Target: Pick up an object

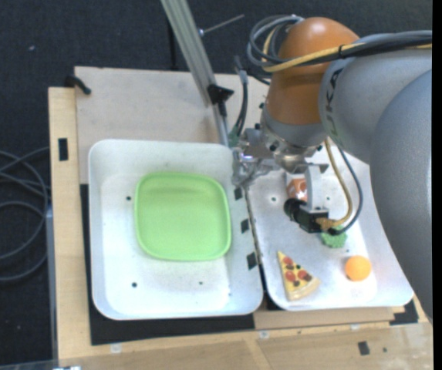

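My gripper (241, 168) hangs low over the inner left edge of the right bin (382, 280), close to the divider between the two bins. I see nothing held in it. In the right bin lie a pizza-slice toy (296, 275) at the front, an orange ball (357, 268) to its right, and a small green object (333, 238) just behind the ball, partly hidden by the robot's cable. A small reddish-brown thing (298, 189) shows under the wrist. A square green plate (182, 215) lies flat in the left bin (109, 230).
The grey arm and orange band (313, 68) cover the back of the right bin. A slanted metal rail (194, 52) rises behind the bins. Black cables (5, 214) lie off the bench at the left.
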Controlling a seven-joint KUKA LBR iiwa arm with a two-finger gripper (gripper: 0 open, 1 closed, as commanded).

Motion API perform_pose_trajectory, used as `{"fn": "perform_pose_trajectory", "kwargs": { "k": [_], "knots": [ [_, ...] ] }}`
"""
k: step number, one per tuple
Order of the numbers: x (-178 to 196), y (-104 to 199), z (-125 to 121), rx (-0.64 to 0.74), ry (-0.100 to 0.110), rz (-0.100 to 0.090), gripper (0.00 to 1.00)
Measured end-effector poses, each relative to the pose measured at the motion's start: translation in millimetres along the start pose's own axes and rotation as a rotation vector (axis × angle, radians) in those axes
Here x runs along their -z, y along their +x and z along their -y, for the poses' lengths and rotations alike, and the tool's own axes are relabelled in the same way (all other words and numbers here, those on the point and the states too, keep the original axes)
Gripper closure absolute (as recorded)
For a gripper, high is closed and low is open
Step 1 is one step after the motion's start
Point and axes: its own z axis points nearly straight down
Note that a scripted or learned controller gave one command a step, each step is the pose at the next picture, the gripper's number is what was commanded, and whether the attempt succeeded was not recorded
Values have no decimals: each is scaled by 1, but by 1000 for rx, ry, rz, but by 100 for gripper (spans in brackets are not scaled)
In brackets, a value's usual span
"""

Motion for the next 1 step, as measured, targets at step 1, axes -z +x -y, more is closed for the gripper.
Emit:
{"fn": "perform_pose_trajectory", "kwargs": {
  "k": [1],
  "knots": [
    [-11,46,-11,-1,1,1,100]
  ]
}}
